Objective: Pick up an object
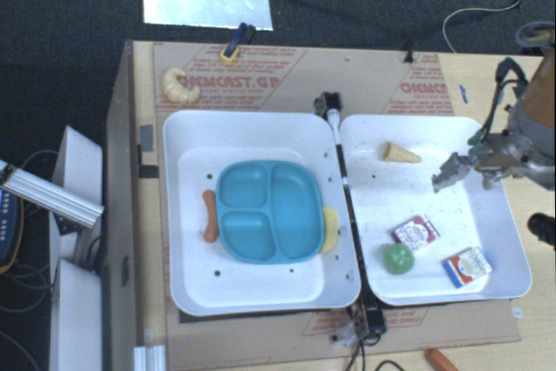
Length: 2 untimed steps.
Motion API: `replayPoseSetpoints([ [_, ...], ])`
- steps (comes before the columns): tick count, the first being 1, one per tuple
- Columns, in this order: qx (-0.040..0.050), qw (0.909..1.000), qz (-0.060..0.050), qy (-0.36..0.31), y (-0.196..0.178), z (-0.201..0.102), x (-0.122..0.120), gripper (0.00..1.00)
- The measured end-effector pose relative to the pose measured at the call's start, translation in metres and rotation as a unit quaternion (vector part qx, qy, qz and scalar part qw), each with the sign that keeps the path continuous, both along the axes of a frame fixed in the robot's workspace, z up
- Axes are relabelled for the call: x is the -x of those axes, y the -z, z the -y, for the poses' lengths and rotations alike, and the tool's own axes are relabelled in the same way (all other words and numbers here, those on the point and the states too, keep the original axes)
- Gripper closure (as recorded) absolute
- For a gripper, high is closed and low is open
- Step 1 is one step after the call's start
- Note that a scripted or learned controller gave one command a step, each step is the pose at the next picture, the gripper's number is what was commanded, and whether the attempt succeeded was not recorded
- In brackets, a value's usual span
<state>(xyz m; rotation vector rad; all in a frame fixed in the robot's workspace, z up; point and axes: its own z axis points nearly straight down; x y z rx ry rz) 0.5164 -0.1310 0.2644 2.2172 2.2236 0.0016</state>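
the gripper (447,174) hung over the right bin (499,226), near that bin's far right part, and whether the jaws were spread or pressed together could not be told from the slanted view; nothing showed between them. taking the right bin as the landmark, a tan wedge (401,154) lay near its far edge, well apart from the gripper's tip. a small red and white carton (415,232) lay toward the bin's middle, its print too small to read, and a green ball (399,258) sat just beside it on the near side. a second carton (467,266), white with red and blue, lay in the bin's near right corner, its label also unreadable. the left bin (195,213) adjoined the right bin and held a blue divided plate (268,211), with an orange sausage (209,215) on the plate's far side from the right bin and a yellow piece (331,228) tucked at the plate's edge nearest it. beyond both bins, a cardboard sheet (365,74) on the bench carried red printing, partly legible as "chemcast" near a pale ridged toy (179,84).
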Motion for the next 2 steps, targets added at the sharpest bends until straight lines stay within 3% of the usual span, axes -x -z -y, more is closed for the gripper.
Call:
replayPoseSetpoints([
  [1,-0.0006,1.0,-0.002,0.001,0.147,-0.027,0.006,0.0],
  [2,0.0007,1.0,0.002,0.001,0.166,-0.039,0.028,0.0],
])
